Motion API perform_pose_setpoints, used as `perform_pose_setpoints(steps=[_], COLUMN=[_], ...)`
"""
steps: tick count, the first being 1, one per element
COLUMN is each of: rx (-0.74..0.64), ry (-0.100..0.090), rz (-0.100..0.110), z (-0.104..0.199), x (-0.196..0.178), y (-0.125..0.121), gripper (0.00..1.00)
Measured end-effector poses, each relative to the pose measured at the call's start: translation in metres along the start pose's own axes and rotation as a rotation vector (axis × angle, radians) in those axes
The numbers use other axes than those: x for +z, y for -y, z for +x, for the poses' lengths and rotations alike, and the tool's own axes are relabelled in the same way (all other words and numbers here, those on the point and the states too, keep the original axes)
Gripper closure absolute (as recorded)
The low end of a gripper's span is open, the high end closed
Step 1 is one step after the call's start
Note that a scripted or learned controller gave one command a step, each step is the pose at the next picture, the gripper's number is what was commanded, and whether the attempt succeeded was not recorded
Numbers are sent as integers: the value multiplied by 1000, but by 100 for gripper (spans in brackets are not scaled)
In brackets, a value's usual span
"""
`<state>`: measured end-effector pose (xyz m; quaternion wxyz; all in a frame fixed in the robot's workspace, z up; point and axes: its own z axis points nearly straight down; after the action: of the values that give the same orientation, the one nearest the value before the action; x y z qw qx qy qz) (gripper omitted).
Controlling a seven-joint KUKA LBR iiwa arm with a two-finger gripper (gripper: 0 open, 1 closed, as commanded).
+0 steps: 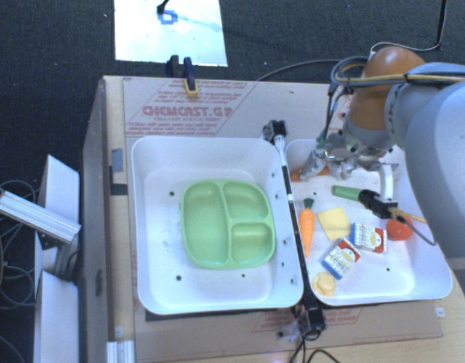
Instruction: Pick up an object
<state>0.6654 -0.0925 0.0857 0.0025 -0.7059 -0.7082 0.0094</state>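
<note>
The end effector (345,163) is hovering low over the far end of the right bin (432,278), near an orange piece (308,172) (grip state cannot be told), presumably positioning over the loose toy food, with the carrot (307,228) lying nearby.

Red "CHEMCAST GP" print on board (188,112) behind bins.

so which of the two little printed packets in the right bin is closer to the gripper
The red-edged packet beside the tomato; it lies farther up the bin toward the gripper than the blue-edged packet near the bin's front.
</note>
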Motion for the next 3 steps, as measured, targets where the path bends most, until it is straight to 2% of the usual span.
perform_pose_setpoints(steps=[1,2,3], rx=[-2,-2,-1], ry=[-3,-2,-9], rz=[-2,-7,-20], z=[1,1,9], x=[-11,-13,0], y=[-1,-2,-4], gripper=[100,0,0])
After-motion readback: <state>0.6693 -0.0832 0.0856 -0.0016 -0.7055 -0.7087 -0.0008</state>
